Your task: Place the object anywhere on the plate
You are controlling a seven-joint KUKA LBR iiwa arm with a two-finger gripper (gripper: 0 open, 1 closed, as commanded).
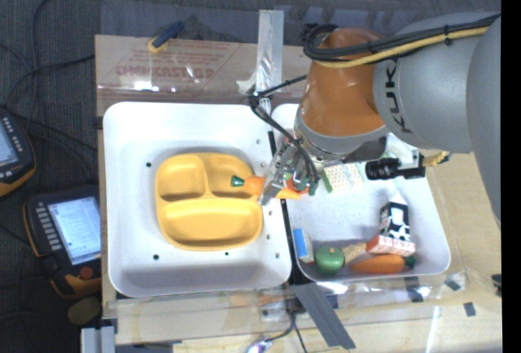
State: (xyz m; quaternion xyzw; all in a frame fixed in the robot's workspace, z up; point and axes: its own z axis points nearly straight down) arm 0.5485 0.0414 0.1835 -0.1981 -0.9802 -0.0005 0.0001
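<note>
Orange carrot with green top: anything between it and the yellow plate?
Nothing visible. The orange toy carrot with the green top sits in the fingers of the gripper, its green tip already over the right rim of the yellow divided plate in the left white bin.

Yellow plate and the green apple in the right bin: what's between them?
Camera view: between the yellow plate and the green apple lie bare white bin floor, the two bins' adjoining rims and a small blue object.

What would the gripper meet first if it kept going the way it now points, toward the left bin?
Probably the yellow divided plate: the gripper, with a toy carrot between its fingers, points left at the plate's right rim. Its height above the rim is unclear.
</note>
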